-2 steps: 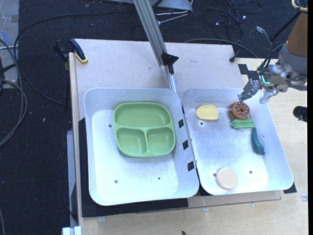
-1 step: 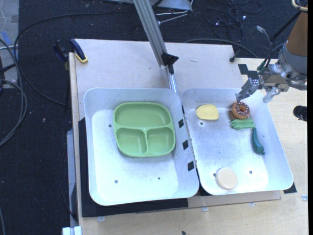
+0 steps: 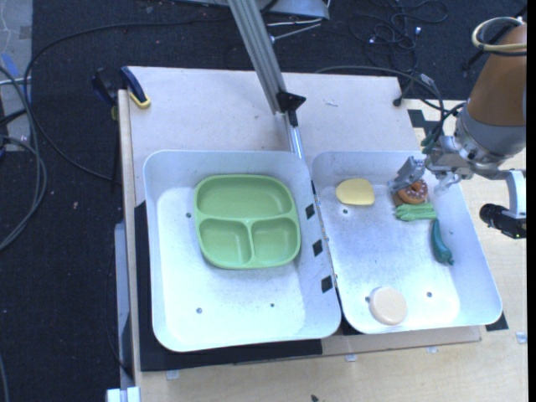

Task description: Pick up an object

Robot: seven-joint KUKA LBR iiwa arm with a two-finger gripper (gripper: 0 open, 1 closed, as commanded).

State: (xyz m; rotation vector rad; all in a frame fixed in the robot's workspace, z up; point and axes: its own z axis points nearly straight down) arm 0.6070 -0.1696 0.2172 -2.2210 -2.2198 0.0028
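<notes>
In the right bin [image 3: 469, 249] lie a yellow rounded piece [image 3: 355, 193], a small brown and orange round item [image 3: 412, 194], a light green strip [image 3: 416, 213], a dark green pod [image 3: 440, 243] and a cream disc [image 3: 389, 306]. My gripper [image 3: 412, 177] hangs at the bin's far right part, directly over the brown and orange item, touching or nearly touching it. The fingers are too small and blurred to read. The grey arm with its orange band [image 3: 500, 82] comes in from the right.
The left bin [image 3: 167, 308] holds a green three-compartment plate [image 3: 248, 220]. A slanted metal pole [image 3: 261, 44] crosses above the bench and ends near the bins' shared edge. Cables lie on the dark floor around the bench.
</notes>
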